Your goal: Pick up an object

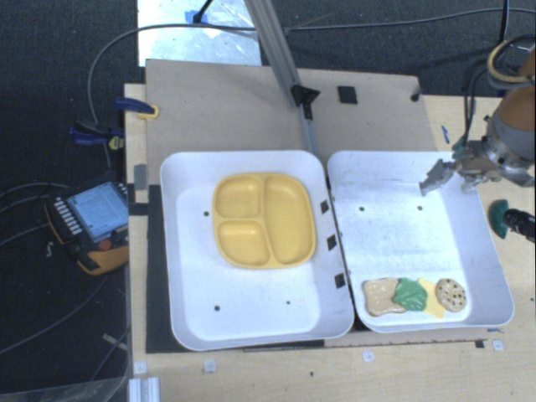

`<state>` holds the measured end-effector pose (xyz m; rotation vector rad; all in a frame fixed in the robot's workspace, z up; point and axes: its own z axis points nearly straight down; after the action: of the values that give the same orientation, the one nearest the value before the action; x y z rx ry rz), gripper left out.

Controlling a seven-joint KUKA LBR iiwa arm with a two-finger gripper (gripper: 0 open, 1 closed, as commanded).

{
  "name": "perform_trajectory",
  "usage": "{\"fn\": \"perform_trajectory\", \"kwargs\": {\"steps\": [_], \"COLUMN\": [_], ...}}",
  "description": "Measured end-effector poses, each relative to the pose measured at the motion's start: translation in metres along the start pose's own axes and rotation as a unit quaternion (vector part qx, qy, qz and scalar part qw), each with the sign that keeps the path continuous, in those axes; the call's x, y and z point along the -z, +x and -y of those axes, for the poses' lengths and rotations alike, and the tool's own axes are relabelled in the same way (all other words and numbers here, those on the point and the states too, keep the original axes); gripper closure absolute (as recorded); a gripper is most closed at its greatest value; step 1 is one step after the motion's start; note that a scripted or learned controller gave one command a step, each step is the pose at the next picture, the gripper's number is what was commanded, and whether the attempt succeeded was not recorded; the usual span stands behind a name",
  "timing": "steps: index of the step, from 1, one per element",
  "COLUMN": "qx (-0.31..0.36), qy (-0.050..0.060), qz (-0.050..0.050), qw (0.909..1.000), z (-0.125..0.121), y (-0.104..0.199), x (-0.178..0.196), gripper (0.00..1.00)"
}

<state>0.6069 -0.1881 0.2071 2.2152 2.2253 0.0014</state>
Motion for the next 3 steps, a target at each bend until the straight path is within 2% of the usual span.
{"fn": "perform_trajectory", "kwargs": {"steps": [1,2,3], "qx": [-0.001,0.001,0.001], "qy": [0.002,0.001,0.0], "qz": [-0.001,0.0,0.0], "qw": [1.0,1.0,1.0], "z": [0.002,-0.008,-0.009], "y": [0.006,0.003,0.003], "x": [-0.061,-0.112,-0.122], "gripper": [0.0,0.0,0.0]}}
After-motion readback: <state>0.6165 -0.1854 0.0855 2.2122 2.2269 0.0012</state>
